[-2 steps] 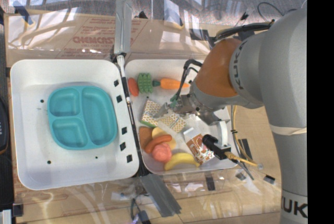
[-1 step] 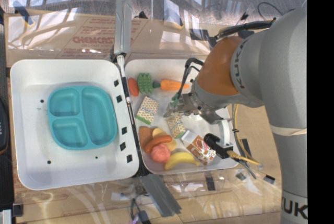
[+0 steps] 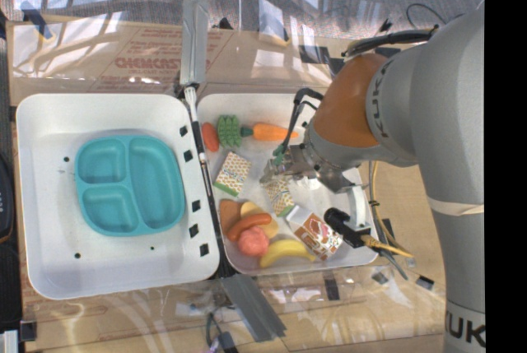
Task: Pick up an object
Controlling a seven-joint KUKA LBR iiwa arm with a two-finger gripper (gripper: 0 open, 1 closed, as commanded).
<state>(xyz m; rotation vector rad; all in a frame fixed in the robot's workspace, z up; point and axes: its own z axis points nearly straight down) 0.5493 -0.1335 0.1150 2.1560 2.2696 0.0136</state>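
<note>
Reaching: the grey arm with the orange band [image 3: 350, 109] enters from the right and extends over the right shallow white bin [image 3: 247, 106]
Tool position: the two-finger gripper [image 3: 284, 170] sits low over the middle of the right bin, just beside a small patterned card packet [image 3: 282, 199]
Tool state: cannot tell whether it is released or clenched; the wrist body covers most of it and nothing is seen held
Right bin, upper part: an orange plastic carrot [image 3: 272, 131] lies next to a green leafy toy vegetable [image 3: 230, 130], with a small red-orange toy piece [image 3: 211, 137] at the bin's left wall
Right bin, centre: a square green-and-yellow patterned packet [image 3: 233, 173] lies tilted, left of the gripper and apart from it
Right bin, lower part: a red toy sausage [image 3: 249, 223], a pink-red round toy fruit [image 3: 254, 242] and a yellow plastic banana [image 3: 285, 251] lie clustered together, touching or nearly so
Right bin, lower right: a red-and-white printed carton [image 3: 318, 234] rests near the banana, partly under a black part of the arm
Left bin: the left shallow white bin [image 3: 41, 203] holds a turquoise three-compartment plastic tray [image 3: 130, 183], lying flat near its centre
Bench: brown cardboard sheet with red print [image 3: 123, 55] lies behind both bins
</note>
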